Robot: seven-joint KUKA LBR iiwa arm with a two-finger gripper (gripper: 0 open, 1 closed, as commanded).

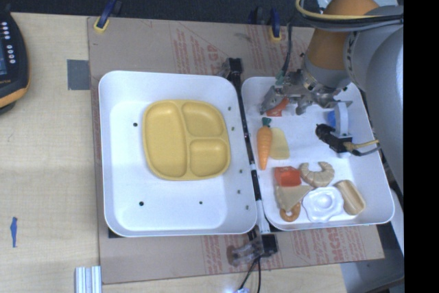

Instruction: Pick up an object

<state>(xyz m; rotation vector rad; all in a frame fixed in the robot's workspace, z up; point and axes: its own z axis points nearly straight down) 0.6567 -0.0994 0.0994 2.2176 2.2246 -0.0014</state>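
My gripper is low over the far left corner of the right bin. A small red-orange piece lies right under or against its tip; the view is too cluttered to show any grip on it. Closer to the front lie an orange carrot with a green top, a pale yellow slab, a red block, a tan curled piece, a tan wedge, a fried egg and a bread roll.
The left bin holds a yellow divided plate. A black hinge strip runs between the two bins. A small blue item lies by the arm in the right bin. The grey arm covers the right bin's far right side.
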